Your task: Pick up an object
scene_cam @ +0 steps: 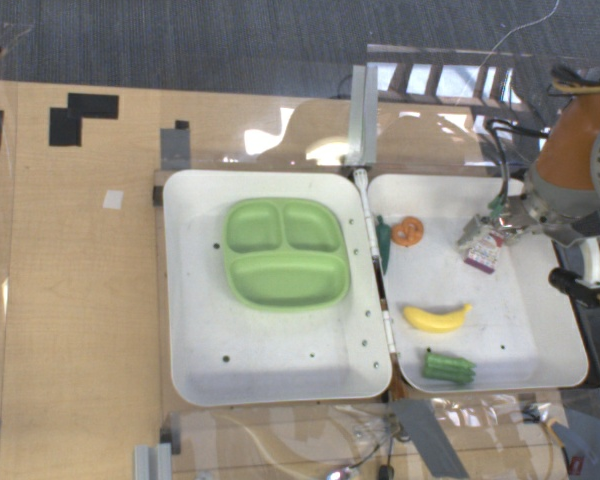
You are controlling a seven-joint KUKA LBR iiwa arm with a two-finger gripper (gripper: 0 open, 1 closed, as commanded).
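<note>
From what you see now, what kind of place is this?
Probably a robot test bench in a lab: two white bins on a wooden bench, a green divided plate and toy food like a banana.

A robotics lab: a pale wooden tabletop (70,298) marked with black squares (80,116) carries two white bins (280,383) fixed in metal brackets, clear plastic guards at its far edge, loose cables (510,28), grey carpet (230,28) beyond, and a grey-and-orange robot arm (580,158) at the right edge.

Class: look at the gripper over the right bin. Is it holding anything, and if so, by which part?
It cannot be told. The gripper sits right at a small purple-and-white packet, near its upper end, but no grip is visible.
</note>
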